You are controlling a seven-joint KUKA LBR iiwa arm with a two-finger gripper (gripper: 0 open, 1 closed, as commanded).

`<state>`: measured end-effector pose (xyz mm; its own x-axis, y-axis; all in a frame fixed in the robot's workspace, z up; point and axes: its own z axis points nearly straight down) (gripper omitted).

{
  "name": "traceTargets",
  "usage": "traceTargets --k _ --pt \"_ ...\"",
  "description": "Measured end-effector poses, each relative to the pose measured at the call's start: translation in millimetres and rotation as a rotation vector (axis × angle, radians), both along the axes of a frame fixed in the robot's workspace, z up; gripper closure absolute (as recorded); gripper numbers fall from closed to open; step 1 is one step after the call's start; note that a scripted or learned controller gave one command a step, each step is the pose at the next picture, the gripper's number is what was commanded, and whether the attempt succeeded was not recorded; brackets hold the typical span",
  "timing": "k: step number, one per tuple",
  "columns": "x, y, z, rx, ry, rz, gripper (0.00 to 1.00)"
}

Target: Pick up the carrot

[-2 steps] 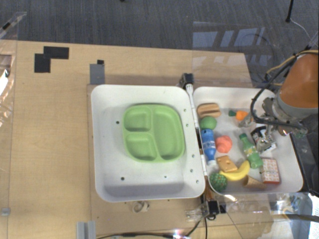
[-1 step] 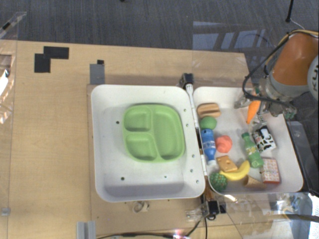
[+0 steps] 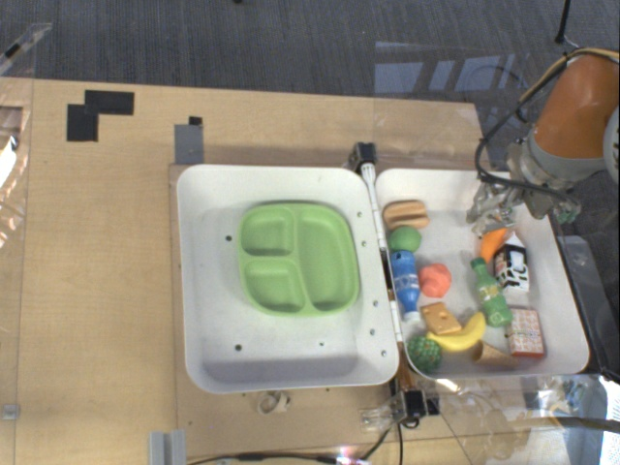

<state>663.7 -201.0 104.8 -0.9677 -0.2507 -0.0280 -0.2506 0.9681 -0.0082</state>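
Two shallow white bins sat side by side on the bench [image 3: 97,289]. The left bin [image 3: 208,356] carried one green divided tray [image 3: 295,258] with three compartments. The right bin [image 3: 562,347] carried the clutter: one carrot [image 3: 492,242], orange and lying near the far right part of the bin; one green bottle [image 3: 489,294] just beside it; one black-and-white cow-patterned carton [image 3: 513,267] touching or nearly touching the carrot's right side; one hot dog bun [image 3: 405,211]; one green ball [image 3: 405,239]; one blue bottle [image 3: 406,284]; one reddish-orange lump [image 3: 436,279]; one cheese wedge [image 3: 437,316]; one banana [image 3: 461,333]; one broccoli head [image 3: 423,352]; and one pink patterned box [image 3: 526,332]. The pincer [image 3: 496,209] hung just above the carrot's upper end, its metal fingers [image 3: 481,206] blurred against the white bin, so whether they stood wide or narrow could not be told, and nothing clearly sat between them.
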Motion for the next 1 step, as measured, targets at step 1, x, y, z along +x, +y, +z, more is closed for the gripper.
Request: traceTargets --k 1 --pt "-0.2 0.1 -0.5 0.000 0.001 0.001 0.00"
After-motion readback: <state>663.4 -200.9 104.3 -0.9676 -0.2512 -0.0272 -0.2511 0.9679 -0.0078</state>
